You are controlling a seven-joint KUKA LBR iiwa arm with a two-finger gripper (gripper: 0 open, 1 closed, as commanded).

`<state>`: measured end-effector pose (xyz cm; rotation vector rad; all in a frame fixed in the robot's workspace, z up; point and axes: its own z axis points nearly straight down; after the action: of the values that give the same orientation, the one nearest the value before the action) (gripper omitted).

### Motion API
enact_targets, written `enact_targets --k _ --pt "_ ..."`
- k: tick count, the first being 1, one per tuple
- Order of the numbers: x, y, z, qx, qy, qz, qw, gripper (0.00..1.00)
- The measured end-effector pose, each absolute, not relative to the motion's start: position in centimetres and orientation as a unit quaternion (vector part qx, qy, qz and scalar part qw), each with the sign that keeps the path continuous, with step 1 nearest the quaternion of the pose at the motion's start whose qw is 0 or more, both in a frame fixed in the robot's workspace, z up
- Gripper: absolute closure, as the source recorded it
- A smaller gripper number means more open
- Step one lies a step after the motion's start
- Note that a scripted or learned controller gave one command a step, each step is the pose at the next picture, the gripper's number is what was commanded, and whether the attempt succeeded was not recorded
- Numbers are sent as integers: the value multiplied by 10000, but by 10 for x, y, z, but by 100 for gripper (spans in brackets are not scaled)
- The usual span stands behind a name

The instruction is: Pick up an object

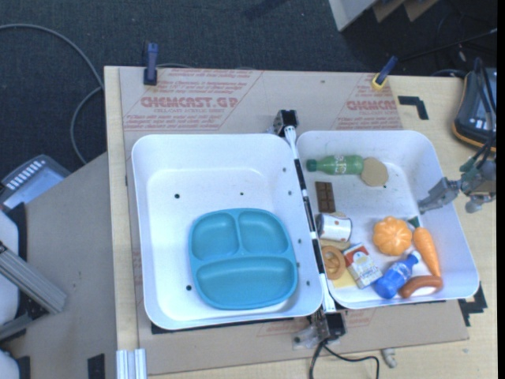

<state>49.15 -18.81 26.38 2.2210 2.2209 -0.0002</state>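
Objects for picking are all lying in the right bin (442, 180), and none is being lifted yet. From the fixed camera looking down at a slant: a green bottle (336, 164) is lying on its side at the far end, with a tan round disc (375, 172) just beside it on the right. A dark brown bar (325, 197) is lying along the left wall, and nearer than it a small white cup (334, 227) is lying tipped over. An orange pumpkin (392, 236) is sitting mid-bin with a carrot (427, 250) touching its right side. At the near end a blue bottle (397, 275), a small carton (364, 266), a bagel-like ring (333, 261) and a sausage (422, 286) are crowding together. The left bin (158, 164) is holding a blue divided plate (243, 257).

The end effector (438, 195) is reaching in from the right, over the right bin's right rim, with nothing visible between its fingers; how far apart they are standing I cannot tell, as the part is small and blurred.

By my judgement the approach step is in hand. The next move calls for choosing a target and descending onto it; the carrot and pumpkin are lying nearest, but they are touching, so a clean grasp may need careful centring. The green bottle is standing clearer of neighbours.
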Motion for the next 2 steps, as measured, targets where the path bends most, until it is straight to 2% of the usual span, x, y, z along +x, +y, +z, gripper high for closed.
enact_targets --k 1,2 --pt "499 -167 90 7071 7071 -7 -18 0" --pt "500 -167 101 7074 7068 3 5 100"
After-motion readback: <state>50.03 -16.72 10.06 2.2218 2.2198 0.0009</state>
